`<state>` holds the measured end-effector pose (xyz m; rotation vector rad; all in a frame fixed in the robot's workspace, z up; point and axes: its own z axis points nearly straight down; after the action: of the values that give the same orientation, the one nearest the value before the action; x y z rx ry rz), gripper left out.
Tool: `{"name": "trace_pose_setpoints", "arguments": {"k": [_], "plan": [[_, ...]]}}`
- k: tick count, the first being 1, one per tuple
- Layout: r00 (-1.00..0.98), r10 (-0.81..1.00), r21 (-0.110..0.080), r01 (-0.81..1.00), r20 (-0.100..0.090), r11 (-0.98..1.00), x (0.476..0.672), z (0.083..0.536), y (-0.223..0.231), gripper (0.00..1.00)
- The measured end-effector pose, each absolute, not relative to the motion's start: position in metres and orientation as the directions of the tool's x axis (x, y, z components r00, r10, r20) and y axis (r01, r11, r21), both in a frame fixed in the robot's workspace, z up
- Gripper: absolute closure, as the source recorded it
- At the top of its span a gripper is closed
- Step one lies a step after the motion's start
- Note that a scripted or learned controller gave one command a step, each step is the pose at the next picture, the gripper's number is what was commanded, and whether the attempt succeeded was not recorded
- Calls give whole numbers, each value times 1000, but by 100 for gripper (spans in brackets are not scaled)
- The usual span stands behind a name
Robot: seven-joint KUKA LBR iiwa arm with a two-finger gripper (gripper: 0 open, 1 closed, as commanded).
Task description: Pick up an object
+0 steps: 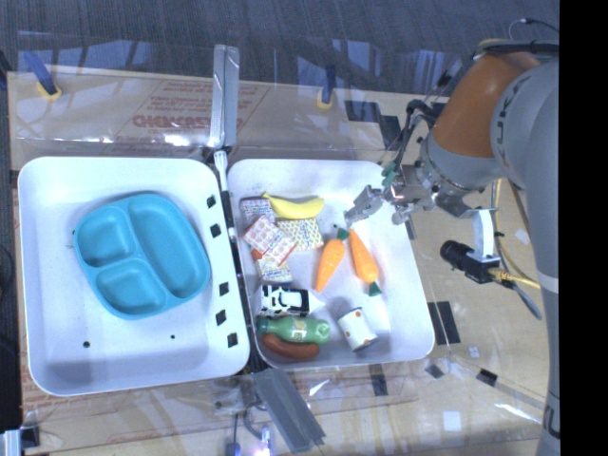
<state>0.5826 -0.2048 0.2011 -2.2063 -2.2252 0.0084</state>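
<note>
Approach is judged underway: nothing is held by the open grey two-finger gripper, and descent onto the orange plastic carrots is required.

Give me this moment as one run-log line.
arm: over right bin upper right | gripper: above the carrots, nothing seen between fingers | left bin: blue divided plate | pick: not yet done

Toy foods – carrots, banana, can, packets – lie jumbled in the right bin.
</note>
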Motion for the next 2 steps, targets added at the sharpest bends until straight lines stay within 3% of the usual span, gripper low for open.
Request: {"name": "trace_pose_setpoints", "arguments": {"k": [1,2], "plan": [[6,1000,-6,1000,2,-6,544,89,-209,0],[2,1000,-8,1000,1,-2,544,98,-211,100]]}}
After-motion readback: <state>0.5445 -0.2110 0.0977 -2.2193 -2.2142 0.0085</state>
